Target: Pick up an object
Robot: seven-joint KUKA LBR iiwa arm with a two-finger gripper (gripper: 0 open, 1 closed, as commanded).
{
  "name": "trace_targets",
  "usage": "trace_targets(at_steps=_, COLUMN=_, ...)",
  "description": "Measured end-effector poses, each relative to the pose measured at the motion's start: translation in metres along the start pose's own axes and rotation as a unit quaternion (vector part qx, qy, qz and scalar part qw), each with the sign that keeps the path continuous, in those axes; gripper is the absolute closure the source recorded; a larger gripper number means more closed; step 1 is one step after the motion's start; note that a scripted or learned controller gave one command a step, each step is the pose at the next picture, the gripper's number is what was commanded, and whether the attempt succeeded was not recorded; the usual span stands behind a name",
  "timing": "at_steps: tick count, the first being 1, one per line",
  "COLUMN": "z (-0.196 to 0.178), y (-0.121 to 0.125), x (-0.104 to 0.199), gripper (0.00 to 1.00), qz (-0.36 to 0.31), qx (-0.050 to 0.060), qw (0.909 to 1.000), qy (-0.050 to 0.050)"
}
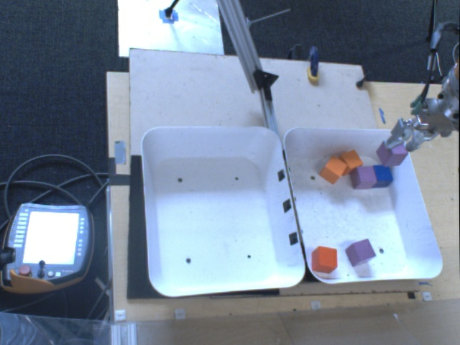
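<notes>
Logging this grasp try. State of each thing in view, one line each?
tool: at the right bin's far right rim, a purple block between its fingers
purple block: gripped, at rim height
orange pair: touching, resting on bin floor
purple and blue blocks: touching, resting
orange cube: resting near front wall
purple cube: resting, beside it
right bin: holds the blocks
left bin: flat on bench

The arm enters from the right edge, high over the right bin's point(424, 214) far right corner. Its gripper point(404, 136) points down-left, fingers closed around a purple block point(392, 153).
</notes>
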State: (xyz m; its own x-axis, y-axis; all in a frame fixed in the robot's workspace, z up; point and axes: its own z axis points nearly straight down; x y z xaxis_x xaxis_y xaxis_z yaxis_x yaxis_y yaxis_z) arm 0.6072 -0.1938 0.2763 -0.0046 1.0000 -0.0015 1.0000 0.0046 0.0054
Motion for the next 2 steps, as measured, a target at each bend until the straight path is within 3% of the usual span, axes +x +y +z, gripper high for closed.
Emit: trace_targets(at_steps=2, z=0.027, y=0.009, x=0.103, gripper=1.00, qz=-0.002, qx=0.002, qw=1.0000, qy=0.001)
